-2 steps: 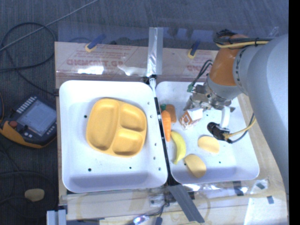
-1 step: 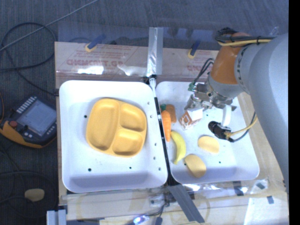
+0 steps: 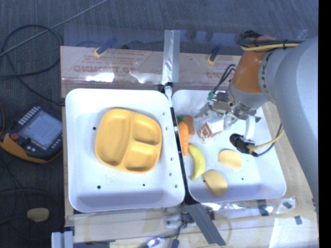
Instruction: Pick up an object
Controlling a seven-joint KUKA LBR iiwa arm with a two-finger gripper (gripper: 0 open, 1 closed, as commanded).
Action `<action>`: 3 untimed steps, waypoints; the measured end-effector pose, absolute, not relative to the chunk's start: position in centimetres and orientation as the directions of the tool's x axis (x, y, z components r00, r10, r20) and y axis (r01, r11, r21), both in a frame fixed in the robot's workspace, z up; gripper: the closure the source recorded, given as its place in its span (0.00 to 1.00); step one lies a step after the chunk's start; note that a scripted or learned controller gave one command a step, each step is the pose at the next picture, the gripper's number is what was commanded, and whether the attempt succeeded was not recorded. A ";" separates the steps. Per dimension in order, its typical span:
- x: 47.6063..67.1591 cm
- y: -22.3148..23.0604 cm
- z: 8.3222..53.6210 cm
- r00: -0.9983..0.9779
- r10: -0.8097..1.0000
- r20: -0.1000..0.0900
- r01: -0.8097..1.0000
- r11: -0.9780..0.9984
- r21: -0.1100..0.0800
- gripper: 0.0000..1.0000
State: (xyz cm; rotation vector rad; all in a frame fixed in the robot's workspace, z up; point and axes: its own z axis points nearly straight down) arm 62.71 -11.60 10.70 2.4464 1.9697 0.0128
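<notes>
My gripper (image 3: 217,119) hangs low over the upper middle of the right bin (image 3: 269,182), with the orange-banded wrist behind it. Its fingers stand open, spread to either side of a small white and orange carton (image 3: 206,133); the carton's upper end lies just under the fingertips and rests on the bin floor. An orange carrot (image 3: 183,133) lies along the bin's left wall. Below it are a yellow banana (image 3: 197,161), a pale yellow lemon-like piece (image 3: 230,159) and a tan potato-like piece (image 3: 216,182).
The left bin (image 3: 77,190) holds a yellow divided tray (image 3: 129,139). A black cable plug (image 3: 239,141) hangs from the wrist over the right bin. A handheld pendant (image 3: 33,133) and cables lie on the floor to the left.
</notes>
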 end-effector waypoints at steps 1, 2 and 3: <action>58.1 -13.0 11.3 0.239 0.971 -0.002 0.971 -0.239 -0.002 0.00; 54.9 -13.0 9.0 0.117 0.993 -0.002 0.993 -0.117 0.014 0.00; 55.0 -13.0 10.0 0.117 0.993 0.002 0.993 -0.117 0.014 1.00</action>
